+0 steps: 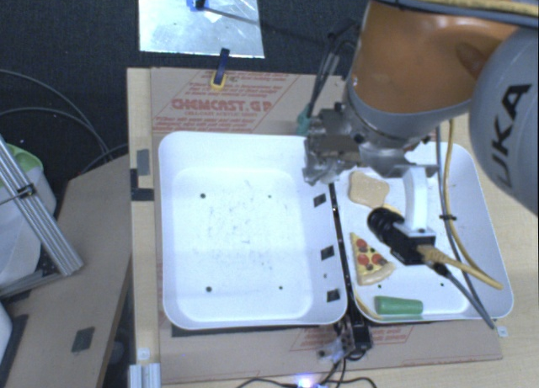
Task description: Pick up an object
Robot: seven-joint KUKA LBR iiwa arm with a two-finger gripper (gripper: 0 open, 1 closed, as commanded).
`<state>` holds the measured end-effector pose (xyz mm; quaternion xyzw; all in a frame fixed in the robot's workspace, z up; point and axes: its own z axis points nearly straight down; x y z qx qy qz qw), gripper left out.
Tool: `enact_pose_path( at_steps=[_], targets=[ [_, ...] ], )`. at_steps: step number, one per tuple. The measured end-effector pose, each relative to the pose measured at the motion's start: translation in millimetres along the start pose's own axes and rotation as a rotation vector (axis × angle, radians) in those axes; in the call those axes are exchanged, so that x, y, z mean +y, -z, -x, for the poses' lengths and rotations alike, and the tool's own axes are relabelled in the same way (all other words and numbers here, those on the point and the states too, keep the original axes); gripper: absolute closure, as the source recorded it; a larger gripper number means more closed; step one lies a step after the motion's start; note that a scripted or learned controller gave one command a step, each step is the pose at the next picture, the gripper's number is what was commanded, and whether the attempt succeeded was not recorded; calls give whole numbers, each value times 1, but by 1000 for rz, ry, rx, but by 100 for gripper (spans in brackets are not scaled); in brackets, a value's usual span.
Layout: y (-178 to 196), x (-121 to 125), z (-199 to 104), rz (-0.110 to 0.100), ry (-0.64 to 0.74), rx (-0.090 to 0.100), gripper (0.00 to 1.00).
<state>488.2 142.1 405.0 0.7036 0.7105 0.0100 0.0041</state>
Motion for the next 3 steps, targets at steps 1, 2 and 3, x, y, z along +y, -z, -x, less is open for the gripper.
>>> enact_pose_path(
  at_steps=[1,2,3],
  targets=[
    [-141,56,79,-23,-15,-11,100],
    [-60,-5,110,-13,-12,-7,100],
    [-46,-3,99,-16,-5,-8,100]
  ],
)
